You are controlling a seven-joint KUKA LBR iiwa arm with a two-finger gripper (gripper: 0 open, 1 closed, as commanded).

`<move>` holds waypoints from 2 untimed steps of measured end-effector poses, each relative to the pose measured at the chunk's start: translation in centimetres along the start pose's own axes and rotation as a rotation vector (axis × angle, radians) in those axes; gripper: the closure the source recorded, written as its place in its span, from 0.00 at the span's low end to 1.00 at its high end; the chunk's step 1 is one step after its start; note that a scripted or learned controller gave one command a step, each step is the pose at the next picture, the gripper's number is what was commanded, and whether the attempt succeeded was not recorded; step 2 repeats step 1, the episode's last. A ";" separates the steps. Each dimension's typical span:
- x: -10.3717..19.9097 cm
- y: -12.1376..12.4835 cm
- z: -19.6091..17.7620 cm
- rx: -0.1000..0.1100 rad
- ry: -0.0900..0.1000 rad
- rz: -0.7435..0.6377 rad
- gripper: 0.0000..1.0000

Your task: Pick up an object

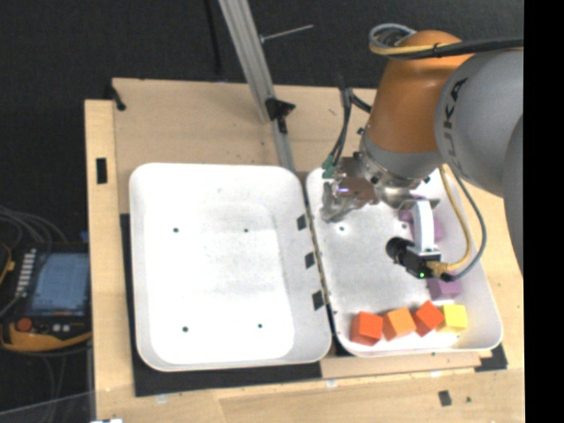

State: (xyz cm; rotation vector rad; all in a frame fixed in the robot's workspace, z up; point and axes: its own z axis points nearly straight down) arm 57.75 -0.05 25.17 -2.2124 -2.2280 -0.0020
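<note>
- The left bin (220, 263) is sitting on the wooden bench (194, 117), with its white floor showing a few small dark dots.
- A handheld control pendant (55, 293) is lying at the 9 o'clock edge of the view, off the bench.
- A slanted metal pole (251, 60) is crossing the bench at 12 o'clock.
- The right bin (370, 245) is sitting directly beside the left bin, their rims touching.
- The gripper (345, 194) is hanging over the right bin's 11 o'clock corner; whether its fingers are spread or pressed together cannot be told.
- Four blocks are lying in a row along the right bin's 6 o'clock wall: a red-orange block (367, 327), an orange block (399, 322), a red block (429, 316) and a yellow block (455, 315).
- A purple object (426, 223) is lying at the right bin's 3 o'clock side, partly hidden by the arm (441, 95).
</note>
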 end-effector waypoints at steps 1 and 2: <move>5.0 -1.0 1.6 0.001 -0.001 0.001 1.00; 5.0 -1.0 1.6 0.001 -0.001 0.001 1.00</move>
